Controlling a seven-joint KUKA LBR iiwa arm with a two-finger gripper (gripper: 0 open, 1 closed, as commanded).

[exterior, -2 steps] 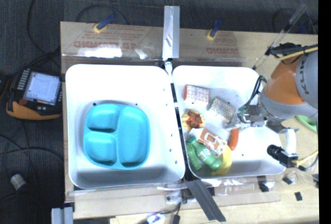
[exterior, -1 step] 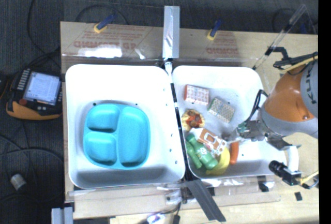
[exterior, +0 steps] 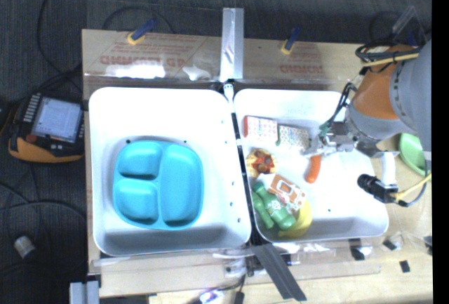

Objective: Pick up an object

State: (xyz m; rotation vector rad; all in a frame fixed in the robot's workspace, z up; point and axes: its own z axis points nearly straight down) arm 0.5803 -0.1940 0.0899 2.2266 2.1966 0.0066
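Observation:
The right bin (exterior: 351, 222) holds several things. An orange carrot-like piece (exterior: 313, 168) lies near its middle. My gripper (exterior: 321, 145) hangs just above the carrot's upper end, at the end of the grey arm with the orange band (exterior: 374, 95). I cannot tell whether it touches the carrot. Left of it sit a red-and-white patterned box (exterior: 261, 128), a pale speckled box (exterior: 291, 135) and a small colourful toy (exterior: 261, 161). Toward the front left corner lie an orange-and-white packet (exterior: 285, 190), a green bottle (exterior: 269, 210) and a yellow banana (exterior: 303, 220).
The left bin (exterior: 105, 120) holds a blue divided plate (exterior: 158, 183). A metal divider post (exterior: 232, 43) stands behind the seam between the bins. A green object (exterior: 412, 151) lies outside the right bin's right wall. A handheld device (exterior: 49, 127) rests on the floor at left.

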